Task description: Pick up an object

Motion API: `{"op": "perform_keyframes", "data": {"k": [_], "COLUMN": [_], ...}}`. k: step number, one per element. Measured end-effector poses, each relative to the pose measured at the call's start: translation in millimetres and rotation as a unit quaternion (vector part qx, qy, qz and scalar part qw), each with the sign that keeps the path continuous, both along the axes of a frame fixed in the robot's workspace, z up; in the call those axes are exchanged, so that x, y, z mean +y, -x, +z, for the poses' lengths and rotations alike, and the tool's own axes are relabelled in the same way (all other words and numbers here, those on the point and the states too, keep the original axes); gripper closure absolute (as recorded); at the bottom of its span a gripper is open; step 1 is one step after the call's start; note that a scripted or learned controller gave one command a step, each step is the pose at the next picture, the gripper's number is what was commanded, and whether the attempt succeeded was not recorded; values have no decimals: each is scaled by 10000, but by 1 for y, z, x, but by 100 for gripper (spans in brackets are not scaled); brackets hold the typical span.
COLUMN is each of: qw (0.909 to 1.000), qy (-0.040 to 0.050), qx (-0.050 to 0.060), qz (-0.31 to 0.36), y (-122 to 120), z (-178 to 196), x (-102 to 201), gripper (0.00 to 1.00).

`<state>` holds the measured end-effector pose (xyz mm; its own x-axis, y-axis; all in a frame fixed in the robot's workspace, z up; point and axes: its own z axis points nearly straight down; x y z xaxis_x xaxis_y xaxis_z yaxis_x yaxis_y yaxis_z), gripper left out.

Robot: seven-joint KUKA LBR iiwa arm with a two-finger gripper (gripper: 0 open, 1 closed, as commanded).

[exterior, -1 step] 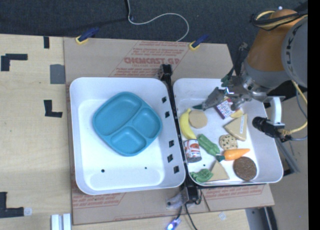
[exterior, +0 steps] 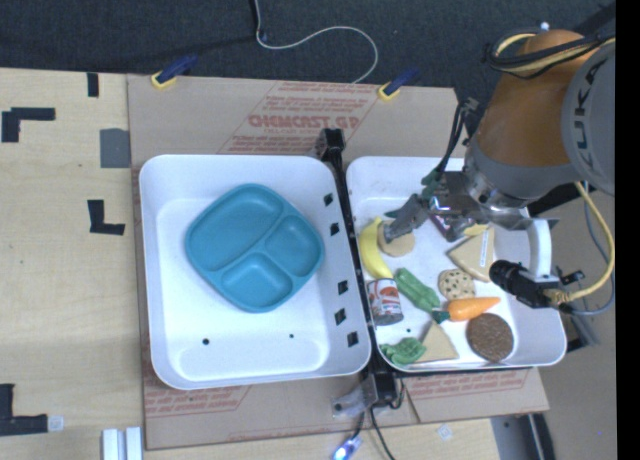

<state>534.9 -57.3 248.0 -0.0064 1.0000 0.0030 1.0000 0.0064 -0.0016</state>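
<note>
- Low in the frame, the right bin [exterior: 540, 353] is crowded with toy food: a brown round cookie [exterior: 490, 336], a carrot [exterior: 472, 307], a small can [exterior: 386, 301], a green pepper [exterior: 417, 289] and a banana [exterior: 373, 249] along the left wall.
- Higher in that bin, the gripper [exterior: 412, 218] is seen with its fingers spread, nothing between them, poised just over a pale round piece [exterior: 398, 243] beside the banana.
- That piece is judged the likeliest target; a straight descent is advised, the fingers being closed only once it is straddled, so that the banana is not nudged.
- At centre left, the left bin [exterior: 165, 248] holds a blue divided plate [exterior: 255, 246].
- Both bins are borne on a cardboard sheet [exterior: 290, 118] over a pale bench [exterior: 60, 248].
- Along the top edge, dark floor is crossed by a white cable [exterior: 300, 43].
</note>
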Motion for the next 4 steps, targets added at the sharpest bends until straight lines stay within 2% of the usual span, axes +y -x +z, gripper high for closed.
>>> {"op": "perform_keyframes", "data": {"k": [1, 2, 3, 4], "qw": [10000, 10000, 10000, 10000], "qy": [8, 5, 3, 4], "qx": [3, -4, -45, -27], "qz": [-18, 6, 11, 22], "y": [38, 52, 51, 51], "z": [30, 48, 136, 182], "x": [17, 72, 119, 205], "gripper": [0, 0, 0, 0]}}
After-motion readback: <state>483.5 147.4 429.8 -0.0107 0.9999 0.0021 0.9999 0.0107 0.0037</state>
